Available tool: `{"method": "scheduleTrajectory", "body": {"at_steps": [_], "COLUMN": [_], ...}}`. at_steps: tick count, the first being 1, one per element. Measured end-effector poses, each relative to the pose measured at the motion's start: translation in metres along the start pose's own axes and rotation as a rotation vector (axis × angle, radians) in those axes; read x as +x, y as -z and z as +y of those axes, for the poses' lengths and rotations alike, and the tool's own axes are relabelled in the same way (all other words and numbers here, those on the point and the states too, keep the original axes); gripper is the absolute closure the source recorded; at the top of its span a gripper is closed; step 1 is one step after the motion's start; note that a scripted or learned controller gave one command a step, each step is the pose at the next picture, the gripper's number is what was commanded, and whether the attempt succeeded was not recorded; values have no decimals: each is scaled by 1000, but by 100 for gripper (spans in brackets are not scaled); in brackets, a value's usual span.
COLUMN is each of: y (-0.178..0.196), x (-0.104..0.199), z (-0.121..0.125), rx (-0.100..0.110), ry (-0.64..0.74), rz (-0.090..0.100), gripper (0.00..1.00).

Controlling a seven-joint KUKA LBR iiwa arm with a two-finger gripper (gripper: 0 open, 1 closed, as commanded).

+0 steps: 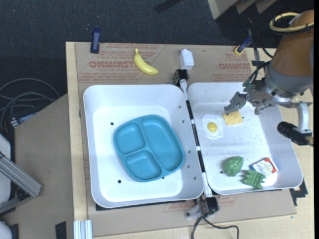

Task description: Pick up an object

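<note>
Yellow cheese wedge (pixel 232 118) in the right bin (pixel 286 171), just right of the fried egg (pixel 213 127), gripper (pixel 238 103) directly above it, finger spacing impossible to tell, broccoli (pixel 232 165) well below the egg

The arm (pixel 294 54) is cut off by the right edge; whether the gripper (pixel 238 103) touches the yellow block (pixel 232 118) is unclear.

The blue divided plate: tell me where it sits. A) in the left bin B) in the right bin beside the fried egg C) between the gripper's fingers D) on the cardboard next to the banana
A: the blue divided plate lies flat on the floor of the left bin, while the fried egg is in the right bin and the banana lies on the cardboard behind the bins.
</note>
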State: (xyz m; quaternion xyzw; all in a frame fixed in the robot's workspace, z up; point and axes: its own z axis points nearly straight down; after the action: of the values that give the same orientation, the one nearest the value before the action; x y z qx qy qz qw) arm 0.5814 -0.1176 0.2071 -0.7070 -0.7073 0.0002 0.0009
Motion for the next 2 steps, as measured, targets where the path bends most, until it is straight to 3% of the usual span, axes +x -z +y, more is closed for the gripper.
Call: {"method": "scheduleTrajectory", "body": {"at_steps": [1,2], "y": [-72,-123], "x": [12,9], "z": [-78,-102], "rx": [1,0], "ry": [-1,-1], "rz": [0,0], "gripper": [0,0]}}
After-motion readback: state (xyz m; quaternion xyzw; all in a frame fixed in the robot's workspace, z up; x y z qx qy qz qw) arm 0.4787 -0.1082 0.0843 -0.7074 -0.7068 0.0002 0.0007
